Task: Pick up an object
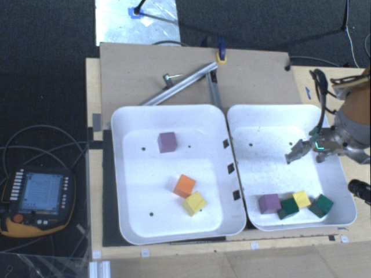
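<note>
Table (174, 57), two white bins | claw (306, 151) state unclear, over right bin (255, 120) | purple cube (269, 202): likely light, rigid; pinch flat sides

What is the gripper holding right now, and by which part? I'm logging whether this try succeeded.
Nothing. The gripper hangs over the right bin with no object between its fingers; the blocks lie along that bin's near edge.

A robotics lab: teach pendant (37, 200) on dark carpet (40, 68), cabled bench (255, 74), two white bins (133, 120).
</note>
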